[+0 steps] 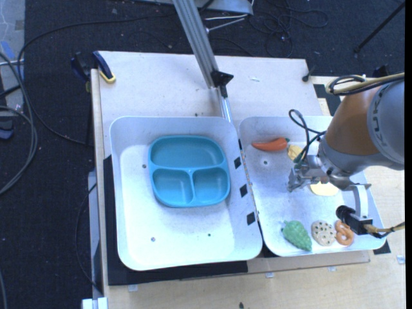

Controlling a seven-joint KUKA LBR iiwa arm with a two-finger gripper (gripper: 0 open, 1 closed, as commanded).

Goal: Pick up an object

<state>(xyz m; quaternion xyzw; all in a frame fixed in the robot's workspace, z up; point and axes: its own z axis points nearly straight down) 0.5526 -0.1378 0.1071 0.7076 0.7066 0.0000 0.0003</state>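
My gripper [297, 177] hangs low over the middle of the right bin [270, 198], under the grey and orange arm [360, 134]. Just behind it lie an orange carrot-like piece [270, 145] and a small yellow piece [295, 152]. A pale yellow object [324, 188] sits right beside the gripper, partly hidden by the wrist. At the bin's front lie a green leafy item [297, 235], a speckled cookie [323, 232] and an orange pretzel [344, 234]. Nothing shows held in the gripper.
The left bin [129, 237] holds a blue divided tray [190, 170]. A metal pole [199, 37] slants down to the gap between the bins. A black cable [302, 126] loops near the wrist.
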